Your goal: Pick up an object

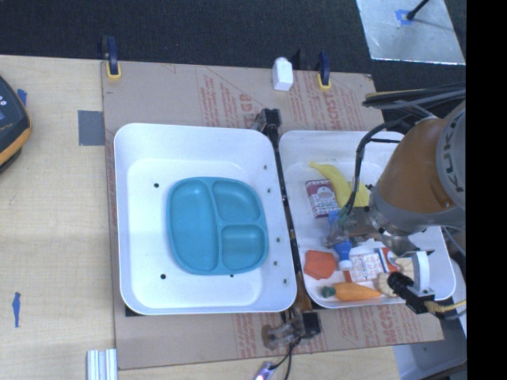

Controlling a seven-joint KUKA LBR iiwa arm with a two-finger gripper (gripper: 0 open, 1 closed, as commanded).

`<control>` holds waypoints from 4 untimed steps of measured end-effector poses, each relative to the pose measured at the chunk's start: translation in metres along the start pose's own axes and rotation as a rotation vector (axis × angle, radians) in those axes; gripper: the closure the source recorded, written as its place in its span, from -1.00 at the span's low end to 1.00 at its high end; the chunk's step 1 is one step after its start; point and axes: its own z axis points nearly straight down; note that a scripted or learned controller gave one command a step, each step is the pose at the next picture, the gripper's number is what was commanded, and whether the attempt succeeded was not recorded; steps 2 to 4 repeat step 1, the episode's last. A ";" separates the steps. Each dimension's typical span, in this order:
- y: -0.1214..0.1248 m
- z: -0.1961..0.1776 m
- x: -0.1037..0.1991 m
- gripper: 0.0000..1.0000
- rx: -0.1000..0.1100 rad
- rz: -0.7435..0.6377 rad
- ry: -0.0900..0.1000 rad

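- objects for the pick sit in the right bin (295, 212), crowded toward its near half, likely dumped loose since nothing is lined up
- gripper (346, 229) is down inside that bin, low over the clutter; cannot tell its state, the wrist covers it
- just beside it: blue item (342, 250) and a white/red pack (366, 266), probably the nearest candidates
- red piece (320, 264) lies toward the divider, carrot (356, 293) lies along the near rim, both apart from the gripper
- dark red box (321, 197) and banana (334, 180) sit further back, banana partly under the arm
- arm (416, 172) comes in from the right, orange band over the bin's far right, so that corner is hidden
- left bin (142, 153) holds a teal tray (215, 225), flat in the middle, well apart from the gripper
- judgement: reach/descend stage, nothing seen lifted; tight packing may make a clean grab hard
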 end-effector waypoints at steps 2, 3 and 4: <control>0.017 -0.091 0.097 1.00 -0.004 0.003 0.001; 0.017 -0.091 0.097 1.00 -0.004 0.003 0.001; 0.017 -0.091 0.097 1.00 -0.004 0.003 0.001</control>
